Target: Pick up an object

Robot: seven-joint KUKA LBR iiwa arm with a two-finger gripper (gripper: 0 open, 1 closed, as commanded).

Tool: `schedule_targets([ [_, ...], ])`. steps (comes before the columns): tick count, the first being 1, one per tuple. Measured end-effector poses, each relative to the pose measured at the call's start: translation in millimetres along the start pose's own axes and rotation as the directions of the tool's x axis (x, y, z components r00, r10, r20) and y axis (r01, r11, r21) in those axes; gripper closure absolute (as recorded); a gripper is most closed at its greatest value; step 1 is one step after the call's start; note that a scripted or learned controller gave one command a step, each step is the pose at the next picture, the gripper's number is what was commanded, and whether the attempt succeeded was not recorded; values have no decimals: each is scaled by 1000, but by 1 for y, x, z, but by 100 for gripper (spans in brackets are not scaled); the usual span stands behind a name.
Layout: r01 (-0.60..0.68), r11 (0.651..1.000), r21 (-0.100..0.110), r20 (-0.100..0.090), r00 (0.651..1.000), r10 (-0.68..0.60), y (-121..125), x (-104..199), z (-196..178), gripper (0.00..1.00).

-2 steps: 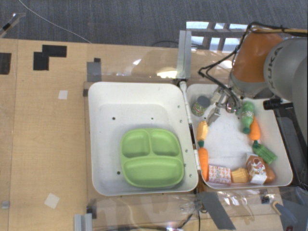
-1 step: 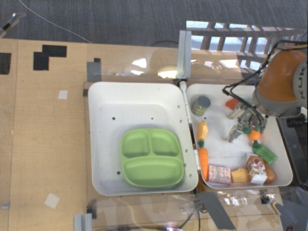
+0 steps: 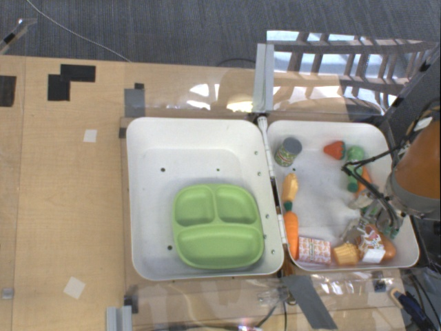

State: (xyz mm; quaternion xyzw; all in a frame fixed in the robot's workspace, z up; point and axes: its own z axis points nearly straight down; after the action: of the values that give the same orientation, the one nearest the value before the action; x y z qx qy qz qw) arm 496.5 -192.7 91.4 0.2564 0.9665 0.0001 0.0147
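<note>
Two bins: left bin (image 3: 148,150) bears a green divided plate (image 3: 218,225); gripper (image 3: 372,221) hangs low over right bin's (image 3: 313,133) near-right toy-food clutter — likely seeking something there; grasp state cannot be told.

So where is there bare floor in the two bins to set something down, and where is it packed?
Left bin: bare floor above and left of the green divided plate. Right bin: an open patch mid-floor, bordered by the small can, the carrot and the red piece. The bottom right corner is crowded, around the snack box and the gripper.
</note>
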Motion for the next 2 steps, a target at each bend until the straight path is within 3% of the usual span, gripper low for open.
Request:
schedule_targets([
  [1,-50,999,4,-4,999,50,25,17,0,0],
  [2,-69,998,-1,-8,998,69,99,11,1,0],
])
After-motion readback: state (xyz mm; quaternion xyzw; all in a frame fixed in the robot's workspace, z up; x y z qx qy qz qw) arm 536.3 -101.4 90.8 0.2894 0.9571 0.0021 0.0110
